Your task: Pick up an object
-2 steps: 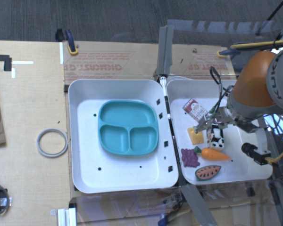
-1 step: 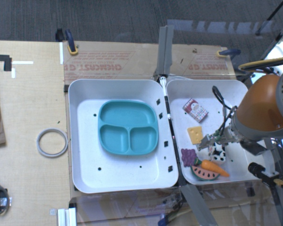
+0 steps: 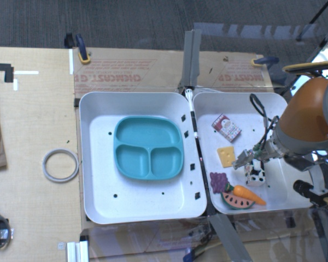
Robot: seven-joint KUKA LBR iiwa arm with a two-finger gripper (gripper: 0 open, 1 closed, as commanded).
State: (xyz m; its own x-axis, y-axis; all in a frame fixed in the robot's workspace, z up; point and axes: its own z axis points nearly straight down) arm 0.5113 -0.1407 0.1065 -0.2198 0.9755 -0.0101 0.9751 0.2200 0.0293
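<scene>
We see the end effector (image 3: 252, 162) low in the right bin (image 3: 279, 105), hanging over a small black-and-white cow figure (image 3: 256, 176) at the lower right of the frame. Whether it is released or clenched we cannot tell from this slanted view, and nothing is plainly gripped in it.

The cow looks like the nearest candidate to pick up. A yellow cheese slice (image 3: 226, 156) lies just to its left, a carrot (image 3: 249, 193) and watermelon slice (image 3: 235, 201) just below, and purple grapes (image 3: 219, 182) further left. We judge the crowding to be the main hazard: the descent should be centred on the cow so the carrot is not nudged, and the lift should go straight up once the grip is sure.

A small red-and-white carton (image 3: 226, 127) sits higher in the same bin; its printing is too small to read. The left bin (image 3: 93, 162) holds a teal divided plate (image 3: 149, 148). On the cardboard (image 3: 120, 70) at the upper middle of the worktop, red lettering appears reversed; we make out something like "CHEMCAST", with little confidence.
</scene>
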